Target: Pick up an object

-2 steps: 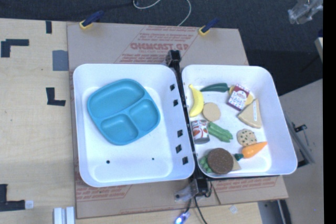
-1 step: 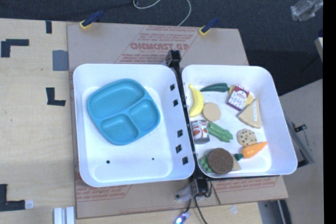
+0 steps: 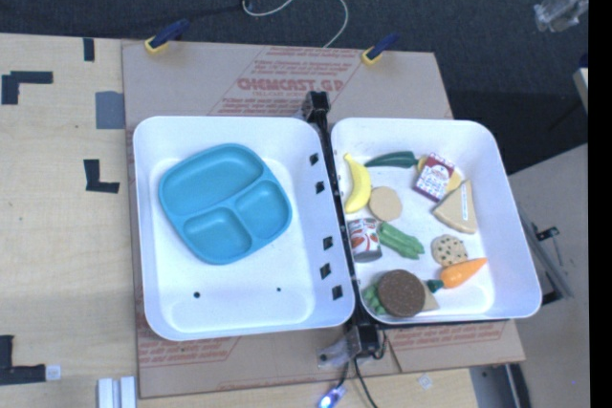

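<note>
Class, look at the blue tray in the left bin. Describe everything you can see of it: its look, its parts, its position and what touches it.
The blue tray is a light-blue divided plate that looks like smooth plastic, with rounded corners. Raised ridges split it into three compartments: one large section along its upper left and two smaller ones toward its lower right. It lies flat and right side up, turned at an angle to the walls of the left bin, in that bin's upper half. It rests on the bin's white floor; nothing lies in it.

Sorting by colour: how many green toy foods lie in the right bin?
2: a dark green toy pepper near the back wall, and a green toy pea pod mid-bin. Greenery under the burger may hide more.
</note>
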